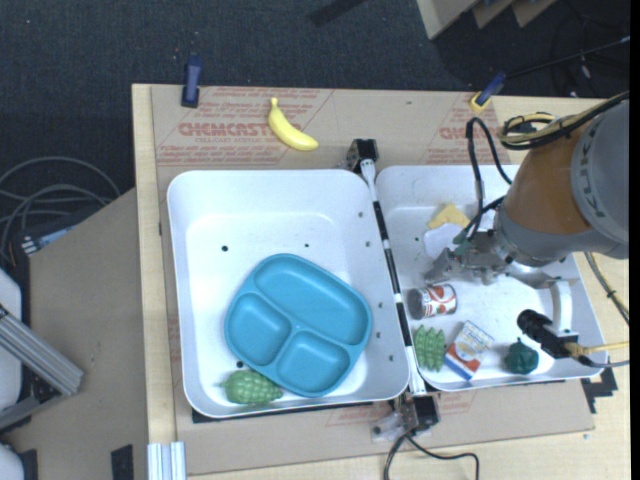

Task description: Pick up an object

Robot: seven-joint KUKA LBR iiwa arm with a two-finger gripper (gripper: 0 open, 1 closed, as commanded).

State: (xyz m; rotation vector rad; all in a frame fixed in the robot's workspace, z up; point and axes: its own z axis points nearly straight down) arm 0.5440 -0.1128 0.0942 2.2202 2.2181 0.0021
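Note:
My gripper (444, 266) hangs low in the right bin (415, 182), reaching in from the right under the grey and orange arm. It sits just above a small red and white can (433, 301) lying on its side, with no object seen between its fingers. A yellow piece (448, 215) lies behind the gripper. Along the bin's front edge are a green bumpy object (430, 348), a small white, red and blue box (467, 349) and a dark green object (521, 357).
The left bin (200, 200) holds a blue divided plate (297, 322) and a green bumpy object (250, 388) at its front left corner. A yellow banana (290, 128) lies on the bench behind the bins.

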